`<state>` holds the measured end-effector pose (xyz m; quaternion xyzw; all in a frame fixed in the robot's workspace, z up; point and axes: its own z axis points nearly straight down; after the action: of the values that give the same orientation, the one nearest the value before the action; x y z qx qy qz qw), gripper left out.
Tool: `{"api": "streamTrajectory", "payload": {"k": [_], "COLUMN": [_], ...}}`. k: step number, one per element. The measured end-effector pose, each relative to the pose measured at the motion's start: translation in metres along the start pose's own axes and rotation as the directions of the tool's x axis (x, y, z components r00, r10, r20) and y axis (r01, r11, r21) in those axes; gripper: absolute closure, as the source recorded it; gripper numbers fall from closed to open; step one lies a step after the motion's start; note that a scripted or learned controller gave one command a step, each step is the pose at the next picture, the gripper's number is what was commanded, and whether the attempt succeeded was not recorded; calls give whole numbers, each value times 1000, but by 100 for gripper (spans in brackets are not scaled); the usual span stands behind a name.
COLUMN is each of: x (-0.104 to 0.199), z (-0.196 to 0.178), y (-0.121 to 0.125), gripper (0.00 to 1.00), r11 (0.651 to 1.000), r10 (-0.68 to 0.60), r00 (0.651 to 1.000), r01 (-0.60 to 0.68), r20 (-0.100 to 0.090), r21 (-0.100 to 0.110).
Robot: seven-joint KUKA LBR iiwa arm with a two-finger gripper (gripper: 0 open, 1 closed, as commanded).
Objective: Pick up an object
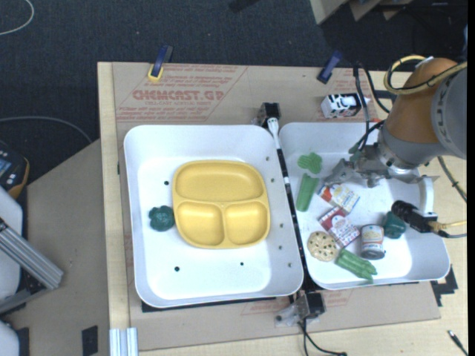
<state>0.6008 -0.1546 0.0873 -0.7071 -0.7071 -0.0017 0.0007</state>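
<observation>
End effector [355, 167] hung low in right bin [430, 254], finger state not discernible | nearest object: red-white packet [339, 196], just nearer and slightly left of it | green pepper [307, 182] farther left, long axis near-to-far

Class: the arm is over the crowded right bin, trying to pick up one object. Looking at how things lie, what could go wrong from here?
1. The small red and white packet, the second packet, the cookie and the can lie close together, so the hand may nudge a neighbour or catch two.
2. The green pod lies near the right bin's front rim; a bump could push it against the wall.
</observation>
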Motion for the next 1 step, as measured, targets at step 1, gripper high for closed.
{"api": "streamTrajectory", "payload": {"k": [1], "x": [0], "z": [-15], "y": [3], "gripper": [100], "r11": [1000], "r10": [0], "r00": [1000], "r01": [0], "r20": [1], "r21": [-11]}}
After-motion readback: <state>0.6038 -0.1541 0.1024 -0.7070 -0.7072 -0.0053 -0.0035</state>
